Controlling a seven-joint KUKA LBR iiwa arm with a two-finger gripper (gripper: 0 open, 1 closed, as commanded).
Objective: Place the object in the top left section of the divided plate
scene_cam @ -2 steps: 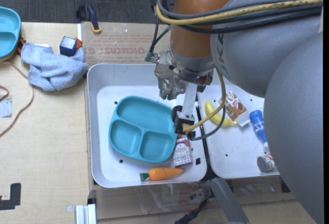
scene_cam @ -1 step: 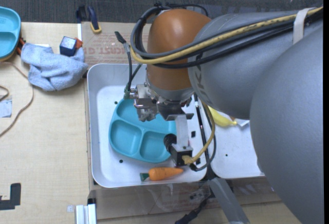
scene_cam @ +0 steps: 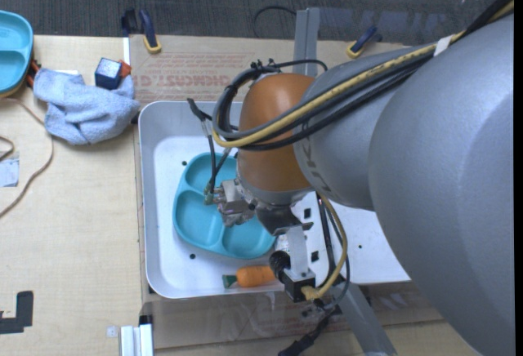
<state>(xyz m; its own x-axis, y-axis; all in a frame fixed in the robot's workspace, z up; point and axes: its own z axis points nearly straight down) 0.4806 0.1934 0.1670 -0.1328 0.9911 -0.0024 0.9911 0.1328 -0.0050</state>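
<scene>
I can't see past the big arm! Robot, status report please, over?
Gripper low over blue divided plate, fingers hidden. Orange carrot-like object lying in the white bin, off the plate. Arm blocks much of the plate.

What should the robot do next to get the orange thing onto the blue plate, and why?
Probably shift the pincer toward the bin's near edge, over the orange object. That object lies in the white bin beside the blue divided plate, while the pincer sits over the plate.

I read even, diffuse overhead light. White bin [scene_cam: 155, 183] is bright, mildly washed out; soft shadow under the arm [scene_cam: 425, 175] right of it. Arm looms slightly soft-focused. Tabletop [scene_cam: 73, 224] left stays sharp.
</scene>
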